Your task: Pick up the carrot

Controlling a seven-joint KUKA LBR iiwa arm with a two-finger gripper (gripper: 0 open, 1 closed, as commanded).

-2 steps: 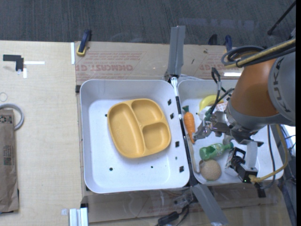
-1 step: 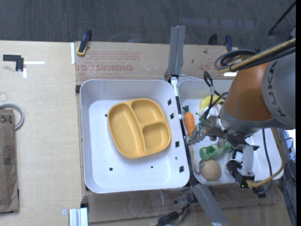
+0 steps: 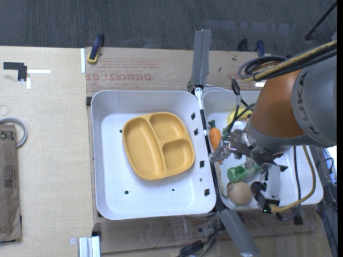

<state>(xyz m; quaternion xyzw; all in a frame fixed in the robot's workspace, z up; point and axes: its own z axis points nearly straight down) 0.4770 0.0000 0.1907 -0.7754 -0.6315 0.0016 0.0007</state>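
Orange and slim, the carrot lies in the right bin, hard against its left wall, just beside the divider between the two bins. Its lower end disappears behind the metal of the gripper, which hangs at the carrot's lower tip; whether the jaws are apart or closed cannot be told, since the wrist and cabling crowd that spot. The arm, grey with a broad orange band, covers most of the right bin, hiding its floor and far wall. Below the gripper sit a green object, partly masked, and a tan, rounded, potato-like thing near the bin's front edge. A yellow item peeks out above the carrot, mostly hidden by the arm.

Room around the carrot is tight: wall on its left, gripper and arm on its right. The left bin has wide bare floor around a yellow three-compartment plate lying at a tilt near its middle.

Cardboard behind the bins bears upside-down red print, hard to read. Letters "KUK" show on the arm's grey casing.
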